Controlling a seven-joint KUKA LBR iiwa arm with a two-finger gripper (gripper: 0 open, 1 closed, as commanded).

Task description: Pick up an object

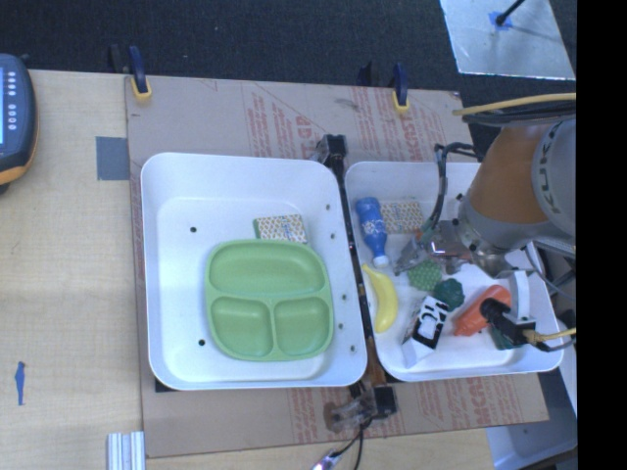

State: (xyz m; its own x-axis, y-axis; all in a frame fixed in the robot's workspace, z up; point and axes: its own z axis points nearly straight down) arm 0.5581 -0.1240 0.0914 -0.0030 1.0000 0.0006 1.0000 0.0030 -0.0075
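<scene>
The right bin (392, 176) holds several small items. A blue bottle (370, 221) lies at its left, with a yellow banana (384, 298) below it. A speckled pad (402, 211) lies near the back wall. A green textured piece (425, 276) and a dark green lump (449, 292) sit mid-bin. A black-and-white box (427, 321) lies toward the front, and an orange toy (482, 307) at the right. My gripper (423, 253) hangs low over the bin's middle, just above the green textured piece and right of the bottle. The arm's orange band (509, 179) hides the bin's back right.
The left bin (171, 262) bears a green divided plate (268, 300) with a patterned block (281, 227) behind it. A black divider clip (334, 149) sits between the bins. Yellow clamps (141, 86) pin the board's back edge. A grey device (14, 116) lies at the far left.
</scene>
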